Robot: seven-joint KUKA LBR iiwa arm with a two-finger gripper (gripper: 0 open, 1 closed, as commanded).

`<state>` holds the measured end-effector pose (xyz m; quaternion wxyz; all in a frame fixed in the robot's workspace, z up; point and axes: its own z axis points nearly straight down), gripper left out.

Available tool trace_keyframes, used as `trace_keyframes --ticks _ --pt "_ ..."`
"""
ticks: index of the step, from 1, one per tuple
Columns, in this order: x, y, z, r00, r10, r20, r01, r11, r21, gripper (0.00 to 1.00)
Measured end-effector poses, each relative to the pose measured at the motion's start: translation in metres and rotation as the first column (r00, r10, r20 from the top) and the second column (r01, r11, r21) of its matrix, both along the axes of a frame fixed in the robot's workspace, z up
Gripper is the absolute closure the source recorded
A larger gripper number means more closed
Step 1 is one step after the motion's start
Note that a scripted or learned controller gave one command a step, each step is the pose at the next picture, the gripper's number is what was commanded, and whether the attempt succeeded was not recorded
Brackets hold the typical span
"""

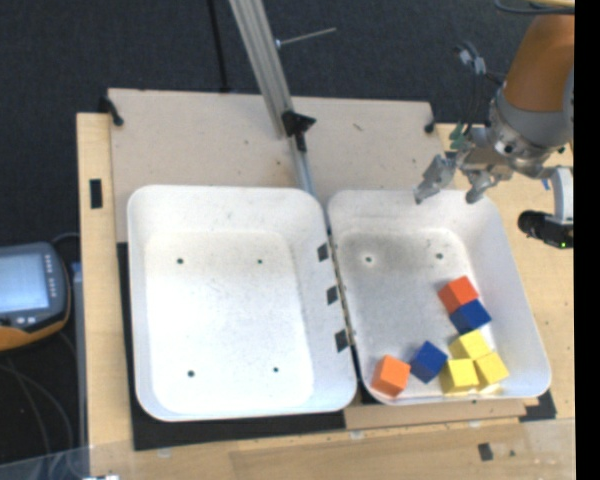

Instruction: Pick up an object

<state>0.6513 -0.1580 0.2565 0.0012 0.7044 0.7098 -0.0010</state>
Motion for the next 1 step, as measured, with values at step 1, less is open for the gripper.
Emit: trace_keyframes --ticks 1 --pt "-0.0869 -0.0197 -0.0334 1.0 -0.012 -0.006 0.012 1.0 0.002 0.0"
